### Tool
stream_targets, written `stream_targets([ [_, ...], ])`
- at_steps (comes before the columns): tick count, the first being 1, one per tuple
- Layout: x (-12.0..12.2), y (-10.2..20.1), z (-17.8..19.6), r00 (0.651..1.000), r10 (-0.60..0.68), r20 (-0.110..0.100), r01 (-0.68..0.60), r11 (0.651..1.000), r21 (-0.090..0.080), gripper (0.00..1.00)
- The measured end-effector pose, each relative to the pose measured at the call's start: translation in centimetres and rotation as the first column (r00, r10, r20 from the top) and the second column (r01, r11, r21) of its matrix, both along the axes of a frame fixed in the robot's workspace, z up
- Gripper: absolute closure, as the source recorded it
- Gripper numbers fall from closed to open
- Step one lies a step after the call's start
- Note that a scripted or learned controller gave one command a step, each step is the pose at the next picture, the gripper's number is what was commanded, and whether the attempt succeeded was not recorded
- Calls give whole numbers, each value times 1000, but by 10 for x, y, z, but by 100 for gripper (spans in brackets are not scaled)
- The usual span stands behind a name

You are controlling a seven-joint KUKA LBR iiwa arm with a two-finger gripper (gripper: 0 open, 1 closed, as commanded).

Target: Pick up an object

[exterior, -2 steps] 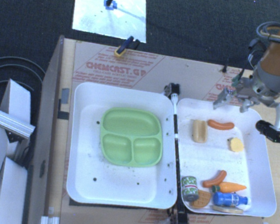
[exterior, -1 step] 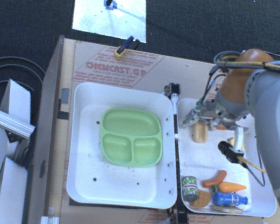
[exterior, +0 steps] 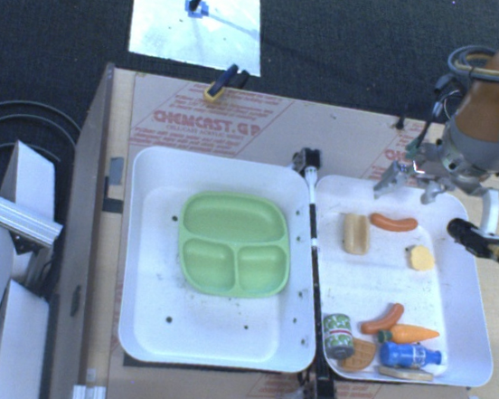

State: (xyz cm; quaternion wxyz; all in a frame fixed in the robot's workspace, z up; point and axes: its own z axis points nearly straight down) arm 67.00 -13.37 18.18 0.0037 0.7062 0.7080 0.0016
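Sausage (exterior: 393,223) is the nearest thing to pick: a reddish-orange link lying in the right bin (exterior: 469,296) close to its far wall, long axis running left to right across the view. The gripper (exterior: 408,183) hangs just beyond that far wall, with its two fingers spread apart and nothing between them. From the gripper the sausage lies a little toward the camera and almost straight below, so my judgement is that a short move inward and a descent would bring the fingers over it; the fingers seem to stand apart along the sausage's length, so the wrist would probably need turning for them to close across its narrow width.

Room is tight on the far side, where the bin's wall is near the sausage, and a finger coming down there could strike the rim. To the left, a tan bread roll (exterior: 355,233) lies near but apart; to the right and nearer the camera, a yellow cheese piece (exterior: 420,258) is also apart. The space on the sausage's near side is bare white floor. Other toys, among them a carrot (exterior: 414,334) and a blue bottle (exterior: 409,356), crowd the near corner, well apart. A green tray (exterior: 225,282) lies in the left bin (exterior: 155,227).
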Motion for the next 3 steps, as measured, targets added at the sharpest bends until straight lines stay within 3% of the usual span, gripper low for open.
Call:
stream_targets([
  [1, -66, 49, -88, 1000, 0, -10, 0, 1000, 4, 0],
  [2, -1, 6, -98, 1000, -1, -6, 1, 1000, 2, 0],
  [3, -79, 50, -50, 1000, 0, -6, 0, 1000, 3, 0],
])
